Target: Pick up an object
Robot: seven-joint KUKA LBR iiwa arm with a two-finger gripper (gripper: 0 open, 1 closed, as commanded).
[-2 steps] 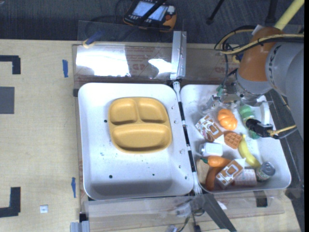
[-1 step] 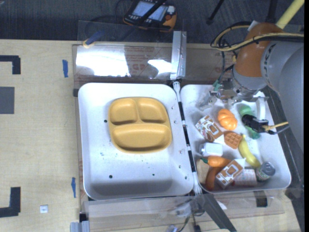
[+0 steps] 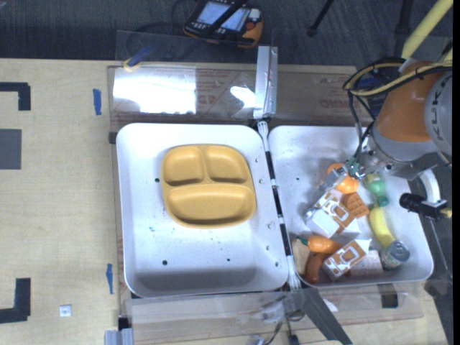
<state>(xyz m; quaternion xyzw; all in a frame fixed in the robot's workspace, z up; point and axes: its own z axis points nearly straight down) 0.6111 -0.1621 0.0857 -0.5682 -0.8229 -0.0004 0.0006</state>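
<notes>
The right bin (image 3: 302, 149) holds a heap of small items toward its near right side. Among them are a white and orange carton (image 3: 332, 214), a second carton (image 3: 349, 259), a yellow banana (image 3: 380, 226), a green piece (image 3: 376, 190), an orange piece (image 3: 348, 185) and a small can (image 3: 396, 253). An orange carrot-like item (image 3: 320, 244) lies by the divider. My gripper (image 3: 357, 167) hangs low over the far end of the heap, right next to the orange piece. The wrist hides what is under it.
The left bin (image 3: 136, 214) carries a yellow divided plate (image 3: 208, 184) in its far half. A metal divider (image 3: 273, 192) separates the bins. The grey and orange arm (image 3: 413, 121) covers the right bin's far right corner. A pendant (image 3: 221, 21) lies beyond the bench.
</notes>
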